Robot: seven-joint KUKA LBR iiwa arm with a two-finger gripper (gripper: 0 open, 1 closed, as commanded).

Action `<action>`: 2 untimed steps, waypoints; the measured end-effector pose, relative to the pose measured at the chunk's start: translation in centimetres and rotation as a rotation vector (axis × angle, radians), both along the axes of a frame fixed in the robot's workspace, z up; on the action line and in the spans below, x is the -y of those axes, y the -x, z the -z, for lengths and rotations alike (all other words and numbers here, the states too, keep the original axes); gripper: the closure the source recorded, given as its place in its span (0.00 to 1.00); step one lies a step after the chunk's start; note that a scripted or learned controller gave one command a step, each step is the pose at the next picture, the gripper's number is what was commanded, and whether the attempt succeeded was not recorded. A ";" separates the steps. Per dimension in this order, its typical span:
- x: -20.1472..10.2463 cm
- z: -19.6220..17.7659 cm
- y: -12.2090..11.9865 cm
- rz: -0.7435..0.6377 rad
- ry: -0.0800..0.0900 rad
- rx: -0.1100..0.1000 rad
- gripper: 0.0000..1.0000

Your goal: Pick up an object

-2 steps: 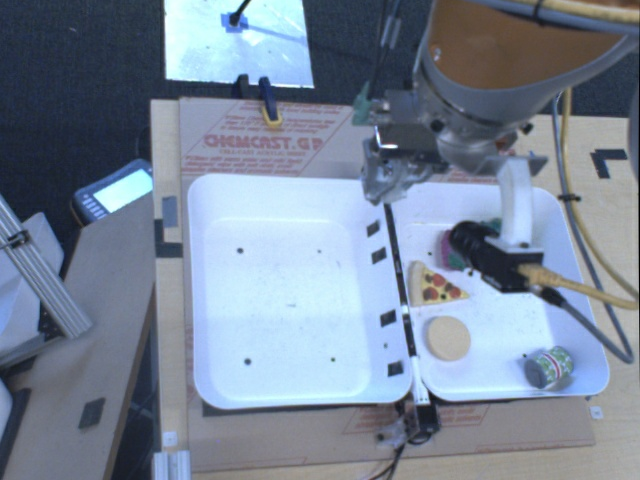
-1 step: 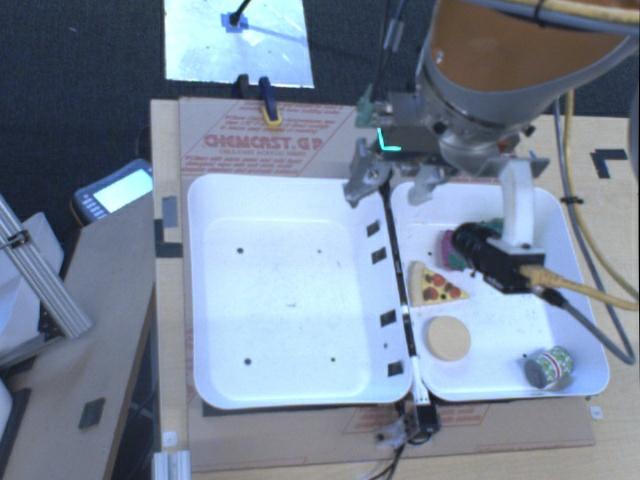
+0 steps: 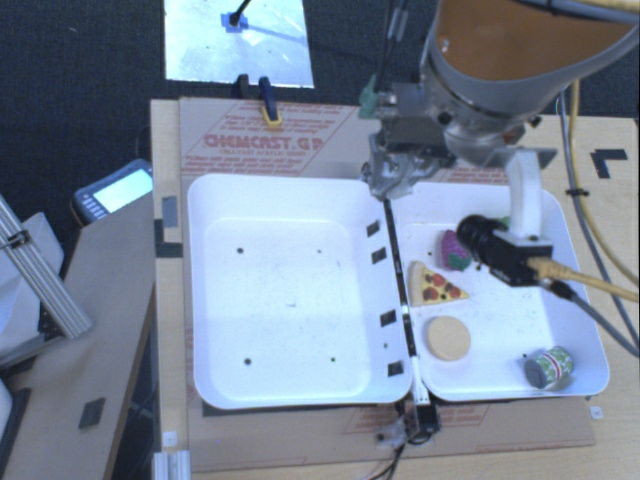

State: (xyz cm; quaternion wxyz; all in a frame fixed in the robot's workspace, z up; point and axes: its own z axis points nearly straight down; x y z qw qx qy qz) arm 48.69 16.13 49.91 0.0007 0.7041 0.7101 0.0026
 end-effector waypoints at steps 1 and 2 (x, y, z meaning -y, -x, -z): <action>-6.2 -3.4 0.1 -0.001 -0.002 0.000 1.00; -5.8 -3.3 0.1 0.004 0.001 -0.003 0.00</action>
